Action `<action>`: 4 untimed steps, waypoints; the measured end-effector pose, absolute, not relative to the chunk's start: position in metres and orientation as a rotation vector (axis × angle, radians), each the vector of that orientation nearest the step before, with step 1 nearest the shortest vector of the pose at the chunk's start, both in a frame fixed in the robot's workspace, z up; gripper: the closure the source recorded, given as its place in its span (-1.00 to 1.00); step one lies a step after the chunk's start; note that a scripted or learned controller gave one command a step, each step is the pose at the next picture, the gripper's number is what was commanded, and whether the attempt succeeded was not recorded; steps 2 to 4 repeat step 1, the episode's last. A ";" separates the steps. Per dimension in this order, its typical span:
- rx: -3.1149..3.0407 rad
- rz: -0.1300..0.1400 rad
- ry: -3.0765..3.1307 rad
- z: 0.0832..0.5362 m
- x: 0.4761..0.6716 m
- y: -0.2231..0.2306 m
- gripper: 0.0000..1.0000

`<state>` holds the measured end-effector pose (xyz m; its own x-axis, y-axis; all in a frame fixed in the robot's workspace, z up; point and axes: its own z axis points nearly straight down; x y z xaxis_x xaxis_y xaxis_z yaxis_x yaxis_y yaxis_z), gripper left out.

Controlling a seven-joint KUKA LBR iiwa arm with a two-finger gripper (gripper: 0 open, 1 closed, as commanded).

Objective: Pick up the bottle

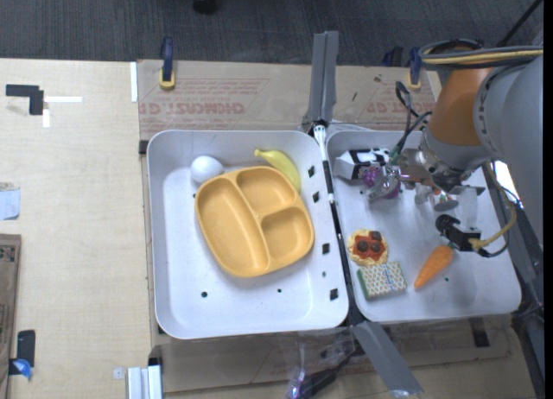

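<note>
- The bottle (361, 164) lies on its side in the upper left corner of the right bin (484, 298), near the divider between the two bins. It looks white with a dark band, though the detail is too small to be sure.
- Its long axis runs roughly left to right across the frame, with one end toward the purple thing (381, 180) just beside it.
- The gripper (429, 183) sits to the right of the bottle at about the same height in the frame, with that purple thing between them.
- Whether the gripper is parted or closed I cannot tell — cables and the wrist hide it.
- My judgement: the coming move is a short shift toward frame left (past the purple clutter), and a grasp across the bottle's short width.
</note>
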<state>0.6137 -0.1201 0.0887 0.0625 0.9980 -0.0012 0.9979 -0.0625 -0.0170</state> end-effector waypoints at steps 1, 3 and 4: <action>-2.281 0.020 -2.143 0.089 0.614 -0.120 -1.00; -2.281 0.020 -2.143 0.089 0.614 -0.120 -1.00; -2.281 0.020 -2.143 0.089 0.614 -0.120 -1.00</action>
